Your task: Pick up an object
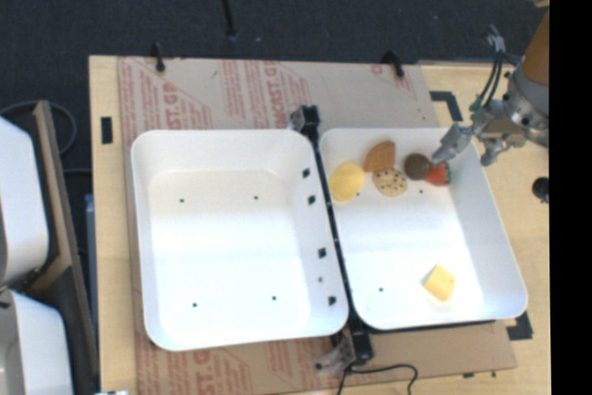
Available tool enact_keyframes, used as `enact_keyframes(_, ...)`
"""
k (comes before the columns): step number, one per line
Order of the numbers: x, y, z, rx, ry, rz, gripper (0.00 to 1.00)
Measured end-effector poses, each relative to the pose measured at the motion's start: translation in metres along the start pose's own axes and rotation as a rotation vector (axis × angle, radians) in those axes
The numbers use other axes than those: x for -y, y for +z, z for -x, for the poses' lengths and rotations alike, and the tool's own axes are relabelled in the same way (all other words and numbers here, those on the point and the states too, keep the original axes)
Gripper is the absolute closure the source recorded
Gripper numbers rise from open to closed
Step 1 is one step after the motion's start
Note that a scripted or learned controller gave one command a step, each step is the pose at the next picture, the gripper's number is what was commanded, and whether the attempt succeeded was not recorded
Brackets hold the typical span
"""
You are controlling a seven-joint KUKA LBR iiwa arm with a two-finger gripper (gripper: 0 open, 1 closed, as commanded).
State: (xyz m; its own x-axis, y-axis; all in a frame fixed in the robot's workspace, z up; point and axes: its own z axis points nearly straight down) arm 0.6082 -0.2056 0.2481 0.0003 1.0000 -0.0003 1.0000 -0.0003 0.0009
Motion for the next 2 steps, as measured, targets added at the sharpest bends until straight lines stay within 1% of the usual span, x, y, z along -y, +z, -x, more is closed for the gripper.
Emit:
enact_keyframes(1, -0.0601, -0.0859, -0.1448, -0.003, -0.013, 0.007, 0.00)
enact_keyframes(2, -0.0583, -0.0930, -0.1361, 0.001, 0.000, 0.001, 1.00)
